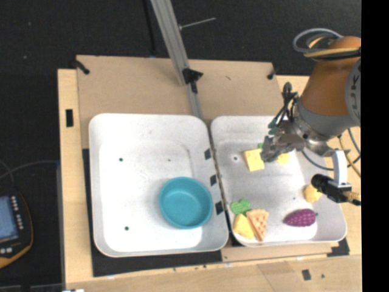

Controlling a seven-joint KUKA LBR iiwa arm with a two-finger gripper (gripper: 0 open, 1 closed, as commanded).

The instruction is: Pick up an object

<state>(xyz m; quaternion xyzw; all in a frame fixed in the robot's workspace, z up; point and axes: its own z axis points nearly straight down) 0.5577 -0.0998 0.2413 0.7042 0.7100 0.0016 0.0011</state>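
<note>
Here, a yellow block (pixel 254 160) is lying flat on the floor of the right bin (pixel 243 132), in its upper middle part, with the jaws (pixel 269 149) hanging just above its right edge; whether they are open or closed on anything cannot be told, since the dark fingers are blurring into the wrist. A second yellow piece (pixel 283 158) is peeking out just beside them on the right. The grey arm (pixel 328 102) with its orange band is reaching in from the right over that bin.

Further down the same bin, a purple bunch of grapes (pixel 300 218) is resting near the lower right corner, a small yellow lump (pixel 312 193) is sitting at the right wall, and a pale wedge with an orange slice (pixel 252 224) and a green leafy piece (pixel 240 207) are crowding the lower left corner, touching one another.

The left bin (pixel 121 139) is holding a round blue bowl (pixel 185 202), smooth and glossy, near its lower right.

Both bins are shallow, white and faintly speckled, sitting side by side on a pale bench (pixel 121 84) of brown board. Around it the floor (pixel 73 17) is showing dark, and a grey metal pole (pixel 173 38) is slanting up behind the bins.
</note>
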